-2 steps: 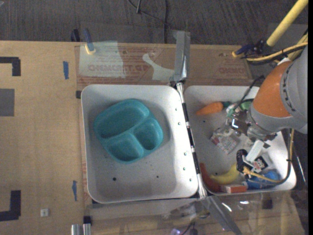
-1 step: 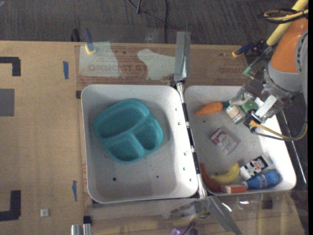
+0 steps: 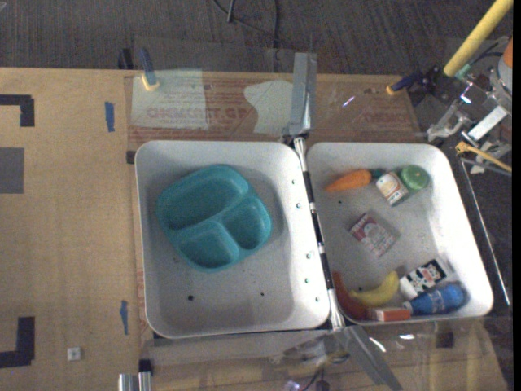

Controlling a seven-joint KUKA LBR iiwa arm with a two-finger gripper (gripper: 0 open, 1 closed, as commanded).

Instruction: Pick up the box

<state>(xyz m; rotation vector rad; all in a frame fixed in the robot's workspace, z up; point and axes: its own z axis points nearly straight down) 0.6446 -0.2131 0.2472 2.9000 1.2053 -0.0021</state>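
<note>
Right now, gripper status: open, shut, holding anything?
Gripper: at the top right, outside the bins; cannot be told whether open or shut. The box lies in the right bin.

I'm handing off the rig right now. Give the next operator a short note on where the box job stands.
Claw: parked at the upper right, outside the bins; I can't tell whether it is open or shut.
Box: small, lying flat mid right bin, apart from the carrot, banana and blue bottle.
Left bin: teal divided plate.
Done: nothing yet, the box is untouched.
Left: reach in, grasp the box, lift.
</note>
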